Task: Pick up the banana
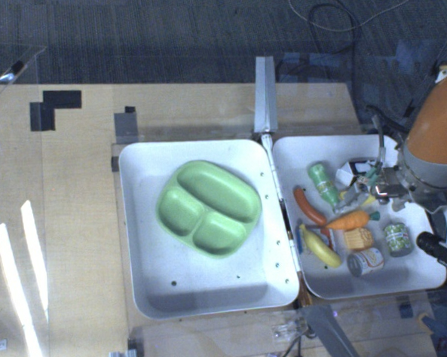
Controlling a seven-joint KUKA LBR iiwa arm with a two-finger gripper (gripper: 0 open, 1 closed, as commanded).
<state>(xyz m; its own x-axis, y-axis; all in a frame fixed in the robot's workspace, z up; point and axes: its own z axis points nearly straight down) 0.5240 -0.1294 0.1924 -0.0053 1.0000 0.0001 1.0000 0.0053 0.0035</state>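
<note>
The yellow banana (320,247) lies near the front left of the right bin (366,284), angled from upper left to lower right. An orange carrot (348,221) and a red sausage-shaped item (308,206) lie just behind it. My gripper (366,188) reaches in from the right and hangs over the middle of that bin, just behind the carrot and behind and to the right of the banana. It is apart from the banana. Nothing can be made out in its grasp.
A green bottle (323,183), a tan box (357,239), a tin can (366,261) and a green-labelled can (397,239) crowd the right bin. The left bin (151,291) holds a green divided plate (209,206). A metal post (264,96) stands behind the gap between the bins.
</note>
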